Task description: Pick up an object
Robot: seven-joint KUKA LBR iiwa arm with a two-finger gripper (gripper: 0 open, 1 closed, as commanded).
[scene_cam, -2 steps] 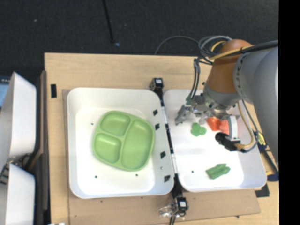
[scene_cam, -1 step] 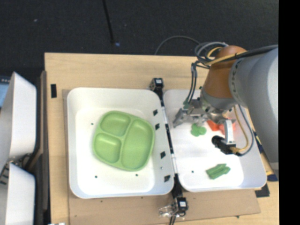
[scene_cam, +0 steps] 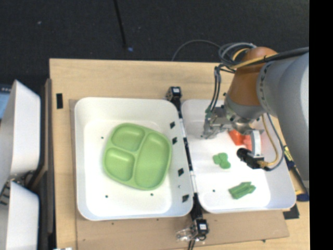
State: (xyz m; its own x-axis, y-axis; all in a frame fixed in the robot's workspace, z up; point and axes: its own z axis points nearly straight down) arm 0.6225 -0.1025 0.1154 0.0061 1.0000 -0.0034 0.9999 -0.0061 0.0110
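Worktop (scene_cam: 130, 77) of pale wood carries two shallow white bins side by side. Left bin (scene_cam: 88, 139) holds a light green divided plate (scene_cam: 137, 156), lying flat near its middle. Right bin (scene_cam: 276, 191) holds three small things: a green lump (scene_cam: 222, 161) near the centre, a longer green piece (scene_cam: 242, 190) nearer the front edge, and an orange object (scene_cam: 237, 137) partly hidden under the arm (its shape is unclear). The arm reaches in from the right, and the tool (scene_cam: 214, 125) sits low over the far left part of this bin, apart from the green pieces. Whether it is open or closed cannot be told.
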